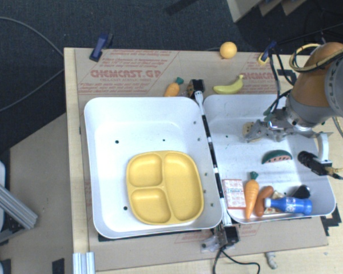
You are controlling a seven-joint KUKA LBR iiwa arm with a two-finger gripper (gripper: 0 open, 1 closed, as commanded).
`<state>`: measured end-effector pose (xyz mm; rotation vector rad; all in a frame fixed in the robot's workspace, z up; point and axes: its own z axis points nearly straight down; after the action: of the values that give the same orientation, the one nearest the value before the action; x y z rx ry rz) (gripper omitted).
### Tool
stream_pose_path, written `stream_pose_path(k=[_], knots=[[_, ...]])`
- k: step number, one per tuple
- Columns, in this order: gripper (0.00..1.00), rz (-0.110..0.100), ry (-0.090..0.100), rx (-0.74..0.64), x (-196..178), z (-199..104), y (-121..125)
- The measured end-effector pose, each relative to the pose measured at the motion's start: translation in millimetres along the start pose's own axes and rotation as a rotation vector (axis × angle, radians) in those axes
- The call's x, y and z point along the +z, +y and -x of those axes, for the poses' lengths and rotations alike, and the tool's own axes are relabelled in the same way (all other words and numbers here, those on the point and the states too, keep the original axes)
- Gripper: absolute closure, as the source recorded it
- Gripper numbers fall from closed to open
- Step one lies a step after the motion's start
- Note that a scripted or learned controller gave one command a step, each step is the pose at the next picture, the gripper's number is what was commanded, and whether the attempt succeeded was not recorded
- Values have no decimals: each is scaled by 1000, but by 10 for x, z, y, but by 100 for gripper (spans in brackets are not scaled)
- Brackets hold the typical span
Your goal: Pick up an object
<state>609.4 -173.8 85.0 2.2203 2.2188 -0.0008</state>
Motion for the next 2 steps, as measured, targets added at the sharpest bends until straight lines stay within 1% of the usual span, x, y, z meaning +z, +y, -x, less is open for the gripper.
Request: stream_pose_path(k=[1, 2], knots=[[0, 1, 1, -1, 0, 198, 279], [0, 2, 2, -3, -1, -317, 579]])
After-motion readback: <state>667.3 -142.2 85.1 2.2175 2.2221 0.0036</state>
